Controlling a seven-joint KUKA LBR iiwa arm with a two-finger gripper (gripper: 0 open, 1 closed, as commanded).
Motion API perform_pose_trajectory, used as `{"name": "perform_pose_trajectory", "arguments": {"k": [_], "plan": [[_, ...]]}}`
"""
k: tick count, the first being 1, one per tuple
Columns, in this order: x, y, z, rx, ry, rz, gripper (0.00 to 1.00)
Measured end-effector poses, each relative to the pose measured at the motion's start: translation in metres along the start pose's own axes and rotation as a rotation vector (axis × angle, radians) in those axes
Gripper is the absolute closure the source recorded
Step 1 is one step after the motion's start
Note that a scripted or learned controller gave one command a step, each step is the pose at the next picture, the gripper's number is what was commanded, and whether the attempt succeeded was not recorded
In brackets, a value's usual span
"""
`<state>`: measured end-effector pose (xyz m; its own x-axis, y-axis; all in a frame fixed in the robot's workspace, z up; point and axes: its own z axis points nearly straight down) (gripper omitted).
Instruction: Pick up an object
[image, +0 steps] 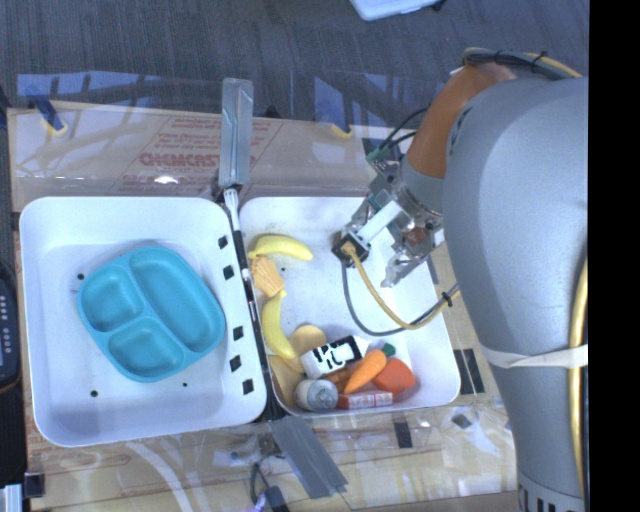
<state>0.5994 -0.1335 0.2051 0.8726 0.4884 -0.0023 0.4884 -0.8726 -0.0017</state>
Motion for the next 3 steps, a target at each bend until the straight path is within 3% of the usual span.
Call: {"name": "perform_pose_trajectory", "arguments": {"k": [1, 2, 3], "plan": [[0.055, -0.133, 0.017, 0.006, -0.005, 0.022, 0.00], [0.055, -0.164, 0.017, 0.004, -0.005, -0.255, 0.00], [0.046, -0.191, 0.017, 0.003, -0.006, -0.259, 0.00]]}}
